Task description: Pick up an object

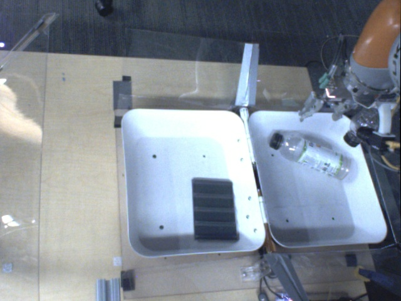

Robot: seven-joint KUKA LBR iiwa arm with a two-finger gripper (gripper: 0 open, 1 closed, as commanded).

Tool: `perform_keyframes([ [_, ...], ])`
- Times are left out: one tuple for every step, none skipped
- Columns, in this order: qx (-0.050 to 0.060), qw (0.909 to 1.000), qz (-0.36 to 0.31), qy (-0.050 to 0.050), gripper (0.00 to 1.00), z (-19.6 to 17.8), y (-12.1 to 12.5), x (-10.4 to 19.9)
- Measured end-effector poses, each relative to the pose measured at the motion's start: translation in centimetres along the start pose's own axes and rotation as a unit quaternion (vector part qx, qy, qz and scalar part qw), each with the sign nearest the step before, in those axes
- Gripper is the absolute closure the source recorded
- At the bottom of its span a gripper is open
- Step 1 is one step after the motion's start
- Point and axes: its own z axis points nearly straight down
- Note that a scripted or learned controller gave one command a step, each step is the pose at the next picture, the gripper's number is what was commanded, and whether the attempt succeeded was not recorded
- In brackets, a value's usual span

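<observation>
A clear plastic bottle (311, 155) with a dark cap lies on its side in the right bin (326, 218), cap pointing left. A black ribbed block (215, 209) lies flat in the left bin (163, 168), toward its front. My gripper (324, 108) hangs over the far edge of the right bin, just beyond the bottle and a little to its right. Its fingers are spread apart, open, with nothing between them.
The arm's orange band (378, 36) and grey wrist fill the top right corner. A metal post (247, 74) stands behind the seam between the bins. Cables and brackets (276, 278) lie along the front edge of the bench.
</observation>
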Motion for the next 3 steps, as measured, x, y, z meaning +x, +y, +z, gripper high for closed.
perform_keyframes([
  [0.000, 0.9929, -0.119, 0.000, 0.00, 12.3, 0.1, 0.2],
  [-0.005, 0.9866, -0.163, -0.001, 0.00, 11.9, -7.8, 6.0],
  [-0.004, 0.9892, -0.147, -0.001, 0.00, 12.1, -2.8, 6.5],
])
